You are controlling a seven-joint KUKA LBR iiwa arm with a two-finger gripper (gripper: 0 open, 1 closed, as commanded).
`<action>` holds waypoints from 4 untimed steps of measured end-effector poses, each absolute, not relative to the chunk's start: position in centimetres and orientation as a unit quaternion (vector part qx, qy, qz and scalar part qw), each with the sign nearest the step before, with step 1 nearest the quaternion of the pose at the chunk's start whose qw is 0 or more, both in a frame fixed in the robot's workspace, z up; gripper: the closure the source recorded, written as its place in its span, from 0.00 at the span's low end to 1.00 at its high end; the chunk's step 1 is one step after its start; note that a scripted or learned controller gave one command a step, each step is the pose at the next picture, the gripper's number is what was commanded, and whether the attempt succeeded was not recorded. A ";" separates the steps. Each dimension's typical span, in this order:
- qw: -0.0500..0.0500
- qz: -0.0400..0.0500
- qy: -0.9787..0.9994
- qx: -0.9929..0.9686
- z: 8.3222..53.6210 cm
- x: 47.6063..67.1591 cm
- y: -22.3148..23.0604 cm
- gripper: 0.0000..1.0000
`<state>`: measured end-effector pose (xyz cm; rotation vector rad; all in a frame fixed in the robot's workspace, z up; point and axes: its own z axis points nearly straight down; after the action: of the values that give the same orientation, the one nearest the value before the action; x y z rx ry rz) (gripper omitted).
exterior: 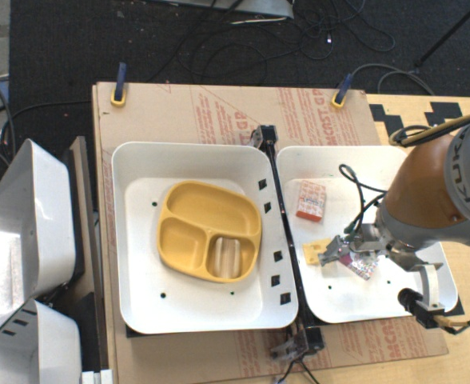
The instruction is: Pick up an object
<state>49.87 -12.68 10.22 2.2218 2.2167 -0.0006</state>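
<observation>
- the gripper (339, 253) hung low in the right white bin (427, 294), likely lined up for a grab.
- jaw state: couldn't tell.
- a flat yellow piece (315, 252) lay touching its left; a crinkly pink wrapper (361, 267) just beneath.
- a red-and-white packet (310, 199) sat farther back, apart.

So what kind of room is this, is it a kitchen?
Probably not a kitchen; more likely a robot lab or workshop. A grey robot arm reaches over two white bins on a cardboard-covered bench, and loose cables trail across the dark floor.
</observation>
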 end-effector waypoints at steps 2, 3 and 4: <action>0.001 0.001 0.708 0.706 16.0 49.9 -12.5 1.00; 0.002 0.001 0.709 0.705 21.9 50.0 -11.7 1.00; 0.003 0.002 0.709 0.705 27.2 50.2 -11.7 1.00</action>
<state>50.20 -11.74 27.23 2.2125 2.2227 0.0048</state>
